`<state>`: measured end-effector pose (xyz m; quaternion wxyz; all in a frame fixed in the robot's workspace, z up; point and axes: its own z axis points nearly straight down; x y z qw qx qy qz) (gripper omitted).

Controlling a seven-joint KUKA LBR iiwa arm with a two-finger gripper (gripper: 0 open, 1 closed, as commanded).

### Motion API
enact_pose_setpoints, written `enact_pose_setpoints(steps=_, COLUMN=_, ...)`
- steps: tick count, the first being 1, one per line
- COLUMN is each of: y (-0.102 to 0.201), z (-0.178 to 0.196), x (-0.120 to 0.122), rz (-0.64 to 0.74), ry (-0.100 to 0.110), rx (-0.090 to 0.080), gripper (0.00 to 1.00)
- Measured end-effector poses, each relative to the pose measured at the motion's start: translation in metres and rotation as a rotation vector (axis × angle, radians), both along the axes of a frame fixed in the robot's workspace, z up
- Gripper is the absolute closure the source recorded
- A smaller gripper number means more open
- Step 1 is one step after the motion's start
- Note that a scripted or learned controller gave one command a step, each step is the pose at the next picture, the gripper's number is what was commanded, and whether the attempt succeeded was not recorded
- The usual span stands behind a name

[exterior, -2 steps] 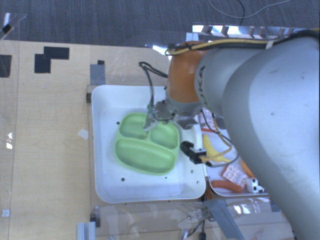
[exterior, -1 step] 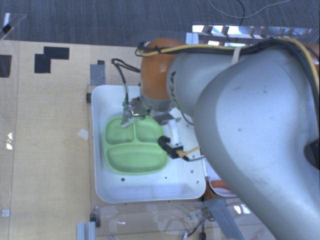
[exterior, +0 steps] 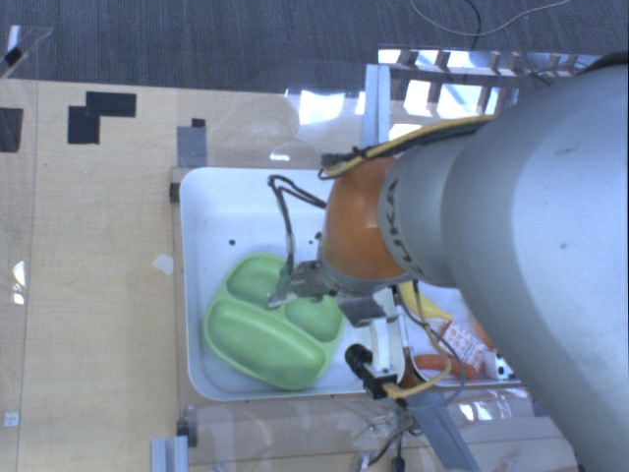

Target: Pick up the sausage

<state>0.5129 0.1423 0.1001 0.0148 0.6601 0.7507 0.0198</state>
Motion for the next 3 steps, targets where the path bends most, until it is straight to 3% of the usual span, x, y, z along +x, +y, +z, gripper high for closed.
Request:
enact_pose_setpoints(steps=1, y=0.000, z=0.006, x=0.002, rz=-0.003, ry=-0.001, rx=0.001, gripper=1.00)
enact_pose_setpoints(steps=2, y=-0.022, z=-0.002, x=0.056, rz=0.174, ry=0.022, rx=0.000, gripper=1.00)
enact_pose_setpoints(steps=3, y=0.001, z=-0.004, x=0.054, rz=-0.031, ry=0.020, rx=-0.011, gripper=1.00)
